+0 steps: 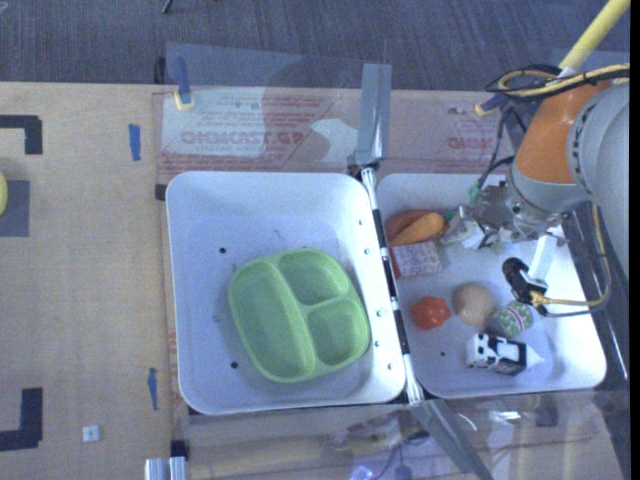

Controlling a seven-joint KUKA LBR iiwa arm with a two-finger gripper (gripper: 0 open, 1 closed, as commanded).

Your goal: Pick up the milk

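Note:
The milk (497, 352) is a small carton with black and white cow patches, lying near the front of the right bin (580, 368). My gripper (482, 221) hangs over the back of that bin, well behind the milk and apart from it. The grey arm with its orange band (556, 153) comes in from the upper right. Nothing shows in the gripper's grasp.
Around the milk lie a green can (512, 318), a tan potato-like ball (473, 302) and a red tomato (431, 312). An orange vegetable (415, 226) and a red-and-white packet (417, 258) lie near the gripper. The left bin (200, 218) holds a green divided plate (299, 313).

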